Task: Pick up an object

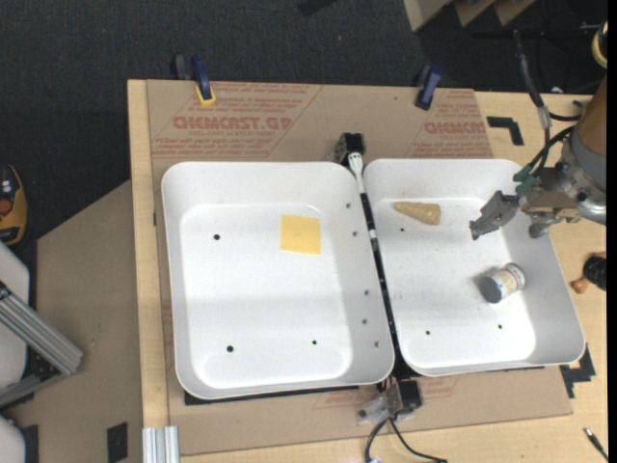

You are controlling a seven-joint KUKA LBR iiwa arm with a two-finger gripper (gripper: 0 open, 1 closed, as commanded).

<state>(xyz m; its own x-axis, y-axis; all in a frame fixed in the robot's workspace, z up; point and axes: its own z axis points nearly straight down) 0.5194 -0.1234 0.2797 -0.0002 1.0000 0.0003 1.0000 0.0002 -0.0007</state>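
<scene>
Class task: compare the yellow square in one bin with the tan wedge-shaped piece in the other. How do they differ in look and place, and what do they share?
Colour: the yellow square is bright yellow; the tan wedge is pale brown.
Shape: the yellow square is flat with four straight sides; the tan wedge tapers to a point.
Place: the yellow square lies in the left bin, the tan wedge in the right bin, nearer the gripper.
Both rest on a white bin floor, untouched.
</scene>
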